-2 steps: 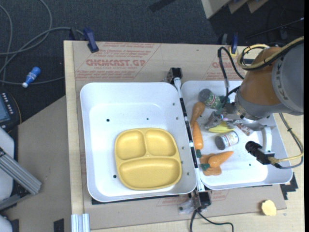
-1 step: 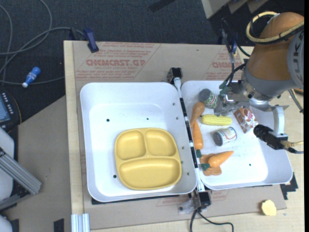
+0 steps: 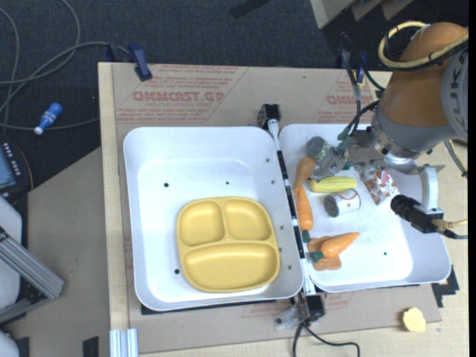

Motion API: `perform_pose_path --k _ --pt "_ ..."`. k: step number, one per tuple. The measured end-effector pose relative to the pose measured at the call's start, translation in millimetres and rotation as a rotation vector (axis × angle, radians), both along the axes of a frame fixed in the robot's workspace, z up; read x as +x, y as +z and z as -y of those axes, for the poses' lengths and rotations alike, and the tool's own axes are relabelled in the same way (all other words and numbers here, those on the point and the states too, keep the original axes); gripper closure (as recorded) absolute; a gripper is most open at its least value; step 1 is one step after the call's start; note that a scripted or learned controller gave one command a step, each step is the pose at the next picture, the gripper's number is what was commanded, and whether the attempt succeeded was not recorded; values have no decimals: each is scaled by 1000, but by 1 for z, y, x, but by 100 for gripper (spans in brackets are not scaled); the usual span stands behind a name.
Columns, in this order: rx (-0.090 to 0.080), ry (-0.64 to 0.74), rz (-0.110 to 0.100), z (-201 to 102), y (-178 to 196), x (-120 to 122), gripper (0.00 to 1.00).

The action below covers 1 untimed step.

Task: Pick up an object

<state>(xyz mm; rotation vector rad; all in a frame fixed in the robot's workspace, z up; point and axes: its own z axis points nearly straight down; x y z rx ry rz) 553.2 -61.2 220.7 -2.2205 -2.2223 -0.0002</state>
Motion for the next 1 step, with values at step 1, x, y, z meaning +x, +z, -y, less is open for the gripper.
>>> perform_pose_path --k 1 --pt "-7 -8 1 68 -141 2 0"
